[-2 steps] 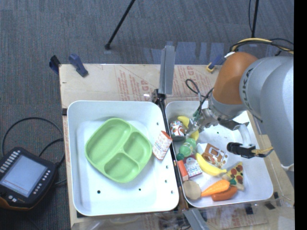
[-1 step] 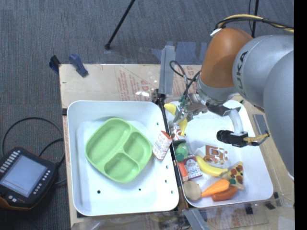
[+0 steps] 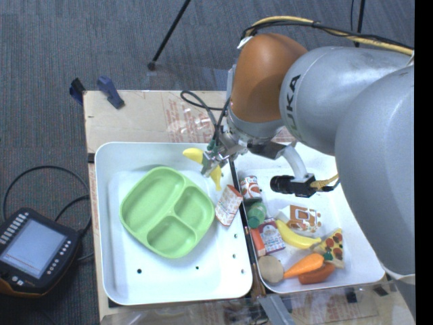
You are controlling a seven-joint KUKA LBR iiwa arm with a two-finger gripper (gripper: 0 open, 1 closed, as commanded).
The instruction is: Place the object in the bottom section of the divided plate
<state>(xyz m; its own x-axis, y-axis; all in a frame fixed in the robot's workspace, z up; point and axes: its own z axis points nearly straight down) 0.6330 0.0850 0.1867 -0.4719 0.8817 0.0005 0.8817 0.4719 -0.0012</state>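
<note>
A yellow banana (image 3: 197, 158) is seen gripped by the end effector (image 3: 211, 161) at frame centre, just above the green divided plate (image 3: 168, 212) in the left bin (image 3: 115, 263). The banana is partly hidden by the fingers, and much of the right bin (image 3: 358, 249) is covered by the arm

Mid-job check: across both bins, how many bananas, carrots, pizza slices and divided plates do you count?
Bananas: 2
Carrots: 1
Pizza slices: 1
Divided plates: 1
Total: 5
</note>
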